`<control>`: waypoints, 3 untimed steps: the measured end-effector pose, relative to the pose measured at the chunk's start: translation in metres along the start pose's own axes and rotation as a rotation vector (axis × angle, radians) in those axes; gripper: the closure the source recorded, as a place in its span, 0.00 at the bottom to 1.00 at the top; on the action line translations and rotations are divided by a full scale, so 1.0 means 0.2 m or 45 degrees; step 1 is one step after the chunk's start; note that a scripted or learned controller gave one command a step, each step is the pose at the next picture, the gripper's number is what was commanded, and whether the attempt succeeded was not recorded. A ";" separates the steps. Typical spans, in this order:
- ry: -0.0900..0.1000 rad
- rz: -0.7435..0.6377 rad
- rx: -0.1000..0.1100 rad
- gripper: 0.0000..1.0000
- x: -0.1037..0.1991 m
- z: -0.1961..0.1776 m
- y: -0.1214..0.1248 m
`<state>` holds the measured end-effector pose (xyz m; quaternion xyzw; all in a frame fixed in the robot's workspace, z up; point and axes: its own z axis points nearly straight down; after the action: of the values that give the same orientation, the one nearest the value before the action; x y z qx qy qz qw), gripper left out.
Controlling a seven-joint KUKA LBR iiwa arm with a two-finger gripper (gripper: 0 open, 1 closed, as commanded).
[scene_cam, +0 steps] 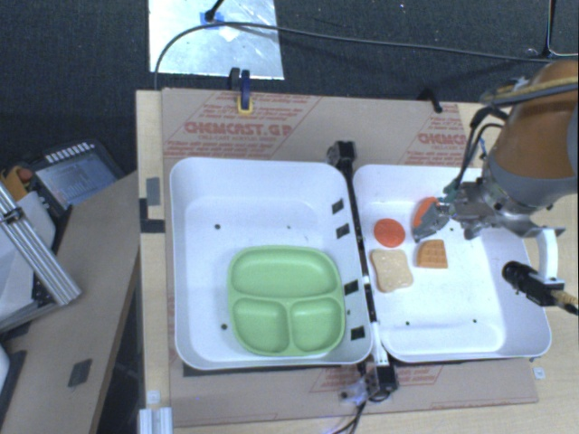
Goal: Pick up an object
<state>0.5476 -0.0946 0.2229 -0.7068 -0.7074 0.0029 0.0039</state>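
Arm comes in from 3 o'clock over the right bin. Gripper sits low at the bin's upper middle, fingers closed on an orange carrot-like piece – it shows between them. At 9 o'clock of the gripper, just beside: red round slice. At 6 o'clock, near: small waffle-like square. Toast slice lies at 7 o'clock, close to the waffle. Left bin holds a green 3-compartment plate – toward its 5 o'clock corner.
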 end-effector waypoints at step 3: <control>-0.001 0.000 -0.010 0.00 0.00 0.41 0.06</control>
<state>0.5584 -0.0942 0.1403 -0.7068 -0.7074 0.0005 0.0008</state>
